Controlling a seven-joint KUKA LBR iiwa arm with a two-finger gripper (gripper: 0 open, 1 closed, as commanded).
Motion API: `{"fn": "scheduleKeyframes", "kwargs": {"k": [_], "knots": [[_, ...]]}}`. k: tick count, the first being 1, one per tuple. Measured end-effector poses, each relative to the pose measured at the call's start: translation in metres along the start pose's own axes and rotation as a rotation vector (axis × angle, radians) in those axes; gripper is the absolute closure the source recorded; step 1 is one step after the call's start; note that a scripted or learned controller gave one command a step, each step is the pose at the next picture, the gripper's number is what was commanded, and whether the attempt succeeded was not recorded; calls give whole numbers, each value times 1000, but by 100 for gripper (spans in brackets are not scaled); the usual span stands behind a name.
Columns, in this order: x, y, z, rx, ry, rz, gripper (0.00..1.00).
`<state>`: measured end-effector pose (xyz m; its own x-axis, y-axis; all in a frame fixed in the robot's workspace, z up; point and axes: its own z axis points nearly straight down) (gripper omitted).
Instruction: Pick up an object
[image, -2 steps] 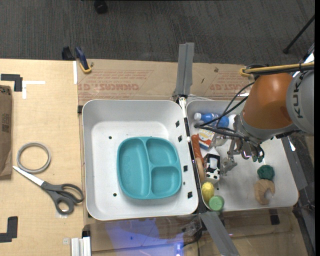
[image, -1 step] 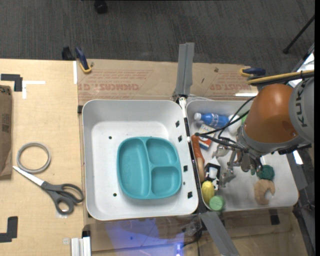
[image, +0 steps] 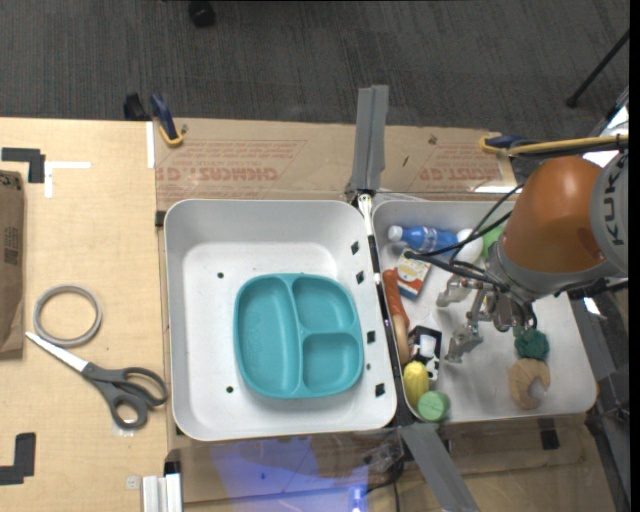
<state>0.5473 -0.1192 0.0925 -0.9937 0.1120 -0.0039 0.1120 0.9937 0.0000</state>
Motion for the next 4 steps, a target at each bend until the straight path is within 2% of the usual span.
{"fn": "scheduleKeyframes", "kwargs": {"k": [1, 2, 3, 4], "knots": [[-61, -97, -28, 1, -3, 105, 0], [-92, -92, 4, -1, 28, 258, 0], [-106, -1, 0, 0, 0, 438, 0], [-41, 27, 0, 1, 2, 533, 0]]}}
